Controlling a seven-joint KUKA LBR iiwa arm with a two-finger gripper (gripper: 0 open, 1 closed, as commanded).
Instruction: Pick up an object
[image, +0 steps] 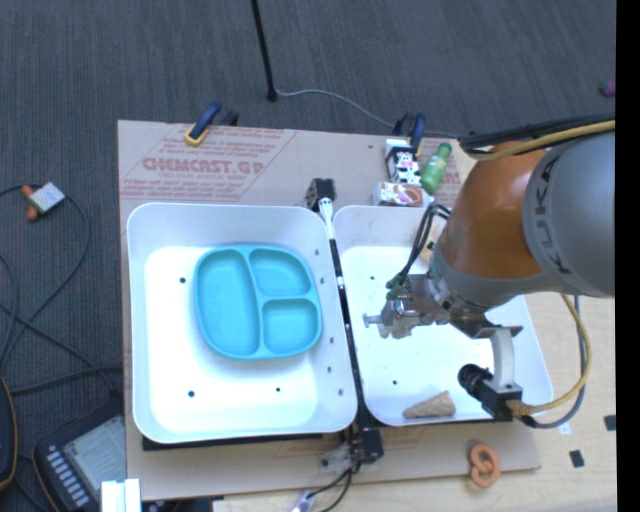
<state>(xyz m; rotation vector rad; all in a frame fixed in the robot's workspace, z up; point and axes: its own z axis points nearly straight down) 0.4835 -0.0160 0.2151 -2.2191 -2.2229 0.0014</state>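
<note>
A blue sectioned plate (257, 301) lies in the left white bin (160, 380). In the right white bin (365, 405) a tan, wedge-shaped piece (431, 405) rests near the front wall. My gripper (392, 318) hangs over the middle of the right bin, above and to the left of the tan piece and apart from it. I see nothing held in it.
A green bottle (435, 168) and a small printed box (402, 190) stand on the board behind the right bin. An orange ring (484, 464) lies on the board in front of it. Blue clamps (203, 122) grip the board's far edge.
</note>
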